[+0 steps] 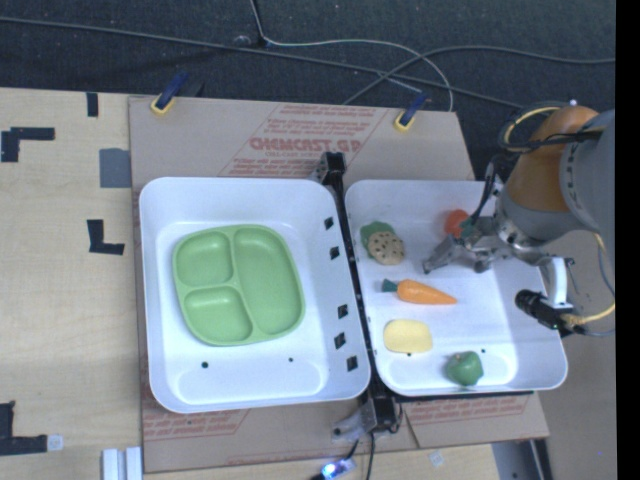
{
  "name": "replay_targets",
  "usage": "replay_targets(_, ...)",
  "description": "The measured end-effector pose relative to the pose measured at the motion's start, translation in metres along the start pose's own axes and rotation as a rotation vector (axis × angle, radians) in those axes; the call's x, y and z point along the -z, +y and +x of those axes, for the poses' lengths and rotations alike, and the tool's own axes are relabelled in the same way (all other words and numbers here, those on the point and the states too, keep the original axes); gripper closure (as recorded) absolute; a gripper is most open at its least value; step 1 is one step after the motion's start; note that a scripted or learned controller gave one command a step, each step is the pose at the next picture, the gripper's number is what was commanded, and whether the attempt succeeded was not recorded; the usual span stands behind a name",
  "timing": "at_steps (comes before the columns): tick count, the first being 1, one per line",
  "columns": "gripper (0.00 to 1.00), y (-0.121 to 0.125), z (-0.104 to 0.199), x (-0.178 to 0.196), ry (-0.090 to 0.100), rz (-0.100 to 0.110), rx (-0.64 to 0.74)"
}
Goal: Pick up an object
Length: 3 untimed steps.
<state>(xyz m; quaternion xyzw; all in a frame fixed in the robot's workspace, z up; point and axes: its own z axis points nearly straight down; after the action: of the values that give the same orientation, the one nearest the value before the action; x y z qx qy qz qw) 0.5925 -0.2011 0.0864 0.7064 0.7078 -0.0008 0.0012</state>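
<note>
Red object (457,220) part-hidden behind gripper (447,258), finger spread indiscernible; carrot (426,291) just below, apart.

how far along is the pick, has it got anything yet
Nothing looks picked yet. The carrot, cookie, yellow piece and green piece all lie on the floor of the right bin. In hand: the gripper is low in that bin, between a red piece and the carrot, with nothing visibly between its fingers. Left: grasp one and lift it.
</note>
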Motion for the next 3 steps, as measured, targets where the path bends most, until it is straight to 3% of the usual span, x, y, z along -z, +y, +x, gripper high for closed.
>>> replay_targets(1, 1.0, 0.001, 0.0, 0.011, -0.003, -0.004, 0.001)
replay_targets(3, 1.0, -0.006, -0.003, 0.11, 0.002, -0.003, 0.0)
